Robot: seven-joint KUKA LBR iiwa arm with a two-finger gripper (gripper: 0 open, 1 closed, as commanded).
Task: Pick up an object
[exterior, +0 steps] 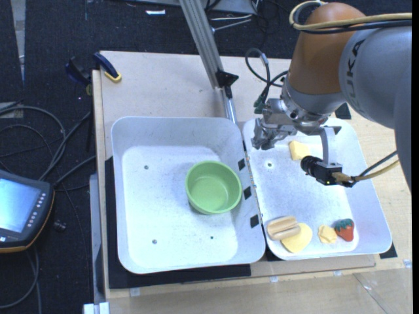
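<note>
Gripper [265,138] hung over right bin [366,195]; grip state unclear. Yellow piece [298,150] beside it looked light, smooth, probably slippery; I'd pinch its 2 flat sides.

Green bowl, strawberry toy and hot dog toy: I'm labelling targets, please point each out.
green bowl [213,187], camera view, inner floor.
strawberry toy [345,229], camera view, red body.
hot dog toy [283,226], camera view, middle of bun.
</note>
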